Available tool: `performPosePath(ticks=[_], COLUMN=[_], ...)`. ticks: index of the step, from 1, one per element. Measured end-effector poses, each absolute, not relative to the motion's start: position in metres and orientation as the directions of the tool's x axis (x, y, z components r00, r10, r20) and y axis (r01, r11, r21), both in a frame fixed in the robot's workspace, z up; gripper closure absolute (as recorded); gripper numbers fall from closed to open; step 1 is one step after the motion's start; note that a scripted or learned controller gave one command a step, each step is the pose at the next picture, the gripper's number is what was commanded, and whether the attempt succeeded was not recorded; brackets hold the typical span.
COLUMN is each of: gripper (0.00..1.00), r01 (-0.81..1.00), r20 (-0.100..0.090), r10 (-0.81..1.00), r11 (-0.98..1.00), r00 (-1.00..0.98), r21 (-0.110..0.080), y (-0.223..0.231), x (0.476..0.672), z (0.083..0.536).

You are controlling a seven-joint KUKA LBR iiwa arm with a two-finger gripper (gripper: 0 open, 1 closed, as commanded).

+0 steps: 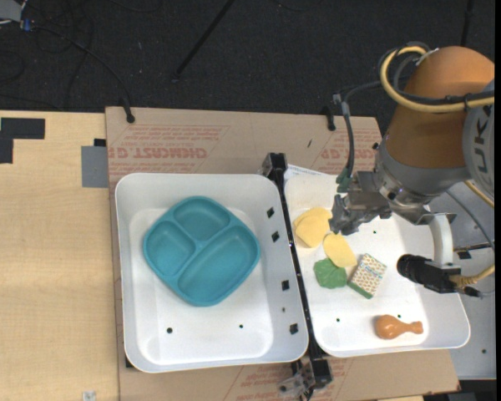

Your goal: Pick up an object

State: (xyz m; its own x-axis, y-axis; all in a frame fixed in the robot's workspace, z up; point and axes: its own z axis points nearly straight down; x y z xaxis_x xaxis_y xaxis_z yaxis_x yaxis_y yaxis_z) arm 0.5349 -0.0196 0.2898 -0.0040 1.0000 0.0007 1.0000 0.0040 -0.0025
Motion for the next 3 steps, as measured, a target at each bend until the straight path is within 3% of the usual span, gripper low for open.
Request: performPosePath(ticks=[3], gripper=[1.0], r01=[1.0], r20=[0.0], r10=[1.0], r11=[0.003], r00=[-0.003], r21=[-0.004], y=[0.11], x=[0.59], z=[0.239])
